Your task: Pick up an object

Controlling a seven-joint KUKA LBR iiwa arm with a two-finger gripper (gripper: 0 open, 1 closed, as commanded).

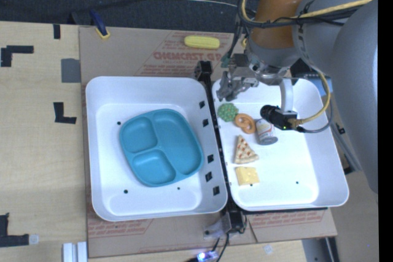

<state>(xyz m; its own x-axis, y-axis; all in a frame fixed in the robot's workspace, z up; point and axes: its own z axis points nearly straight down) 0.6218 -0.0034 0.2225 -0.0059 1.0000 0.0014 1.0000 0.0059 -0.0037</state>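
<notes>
The gripper (pixel 230 90) is being held low over the top left corner of the right bin (pixel 307 187), just above the green toy (pixel 228 111), and nothing is being gripped by it. How wide it is being kept cannot be told. A pretzel (pixel 245 123), a small can (pixel 265 131), a pizza slice (pixel 244 151) and a yellow cracker (pixel 247 176) are being kept in the same bin, while a blue plate (pixel 161 146) is being kept in the left bin (pixel 104 101).

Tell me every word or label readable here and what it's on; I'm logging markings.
"CHEMCAST", red, reads only roughly, on the cardboard sheet behind the bins.
More red print under the right bin: too blurred.
Small can label: too small to read.
</notes>
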